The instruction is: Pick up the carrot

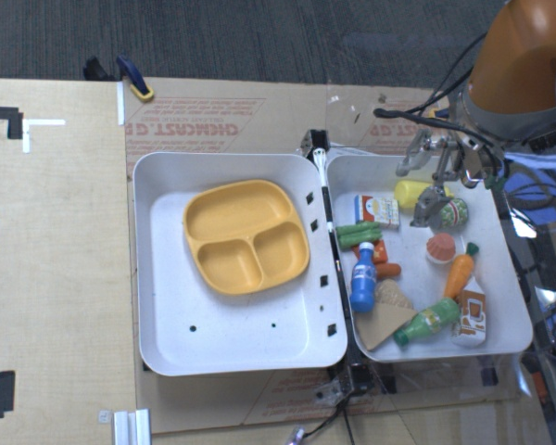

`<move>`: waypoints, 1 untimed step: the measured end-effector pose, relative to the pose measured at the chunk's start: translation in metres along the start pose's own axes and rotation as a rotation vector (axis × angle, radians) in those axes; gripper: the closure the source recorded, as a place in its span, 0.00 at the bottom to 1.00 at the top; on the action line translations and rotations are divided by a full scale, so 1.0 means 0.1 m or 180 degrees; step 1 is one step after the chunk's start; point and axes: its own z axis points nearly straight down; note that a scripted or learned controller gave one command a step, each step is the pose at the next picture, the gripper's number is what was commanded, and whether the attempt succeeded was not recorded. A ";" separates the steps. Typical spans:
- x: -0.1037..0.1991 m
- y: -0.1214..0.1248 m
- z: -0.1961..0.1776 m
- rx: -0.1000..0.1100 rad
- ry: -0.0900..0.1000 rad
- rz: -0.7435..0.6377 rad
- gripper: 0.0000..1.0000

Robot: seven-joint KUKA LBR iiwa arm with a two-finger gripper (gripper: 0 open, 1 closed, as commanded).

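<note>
The robot's gripper [432, 209] hangs over the back of the right bin [508, 336], its dark fingertips low among the toys, beside a yellow lemon-like piece [410, 192] and a green-and-white ball [454, 213]. Whether the fingers are open or closed cannot be told from this angle; nothing is seen between them.

The carrot [460, 273], orange with a small green top, lies on the bin floor nearer the camera than the gripper and a little toward the right wall. It sits apart from the fingertips, with a small round red-and-white piece [441, 247] lying between the two. Its long axis runs at a slant, green top up and to the right, narrow end down and to the left, where it ends close to a green bottle [426, 321] and a small carton [472, 315].

That slant is what the coming move appears to turn on. The gripper would need to travel forward, toward the near edge of the bin, and come down with its fingers set across the carrot's width rather than along its length. The crowding looks like the main risk: the bottle's neck and the carton press close to the carrot's lower end, so a grasp nearer the thick middle seems safer.

In the left bin [157, 323] a yellow divided plate [246, 235] sits alone, well away from the work. Both bins rest on cardboard laid over the pale desk [46, 276].
</note>
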 end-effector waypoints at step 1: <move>0.40 -0.78 0.59 -0.0001 -0.0003 -0.0284 0.00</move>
